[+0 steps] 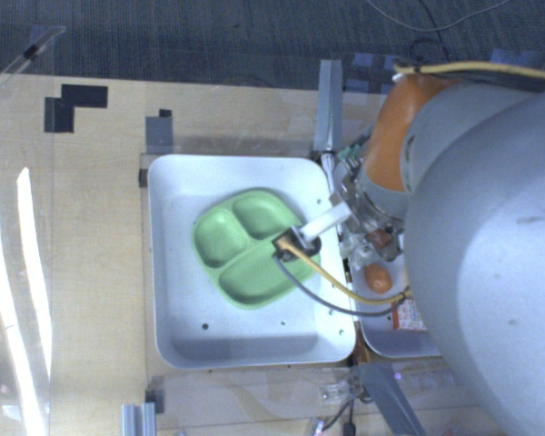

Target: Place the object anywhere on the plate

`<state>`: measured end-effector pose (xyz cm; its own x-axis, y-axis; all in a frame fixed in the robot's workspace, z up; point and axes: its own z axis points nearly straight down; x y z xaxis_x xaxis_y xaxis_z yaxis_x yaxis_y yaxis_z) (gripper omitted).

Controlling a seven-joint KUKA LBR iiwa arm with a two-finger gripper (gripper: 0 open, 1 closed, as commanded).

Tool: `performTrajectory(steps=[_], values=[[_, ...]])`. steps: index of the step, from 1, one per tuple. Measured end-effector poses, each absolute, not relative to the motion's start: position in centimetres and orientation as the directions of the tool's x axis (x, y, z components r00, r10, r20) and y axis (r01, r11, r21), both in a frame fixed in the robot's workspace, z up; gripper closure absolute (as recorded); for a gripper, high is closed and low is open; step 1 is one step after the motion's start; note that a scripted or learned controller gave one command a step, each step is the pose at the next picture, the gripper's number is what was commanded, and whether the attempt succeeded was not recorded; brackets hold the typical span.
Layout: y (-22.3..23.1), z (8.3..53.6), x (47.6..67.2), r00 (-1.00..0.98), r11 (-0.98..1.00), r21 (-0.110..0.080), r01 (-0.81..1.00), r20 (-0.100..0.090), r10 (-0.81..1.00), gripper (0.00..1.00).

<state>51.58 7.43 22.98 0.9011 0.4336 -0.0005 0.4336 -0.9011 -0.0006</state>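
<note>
Closest to the lens, the grey arm point(490, 243) with its orange band point(386, 143) covers most of the right bin point(381, 341). Its pincer point(371, 236) hangs over the seam between the two bins; whether it is apart or together cannot be told. Just below the pincer in the view, a small brown egg-shaped object point(377, 278) sits in the right bin, and it is unclear whether the two touch. Further down lies a packet with a red and white label point(405, 316). Left of the pincer, a green three-compartment plate point(227, 234) rests in the left bin point(177, 271).
</note>
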Motion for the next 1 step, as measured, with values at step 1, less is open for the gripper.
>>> performTrajectory(steps=[1], values=[[13.71,25.44,48.74,0.93,-0.93,0.0,0.366,0.003,0.366,1.0]])
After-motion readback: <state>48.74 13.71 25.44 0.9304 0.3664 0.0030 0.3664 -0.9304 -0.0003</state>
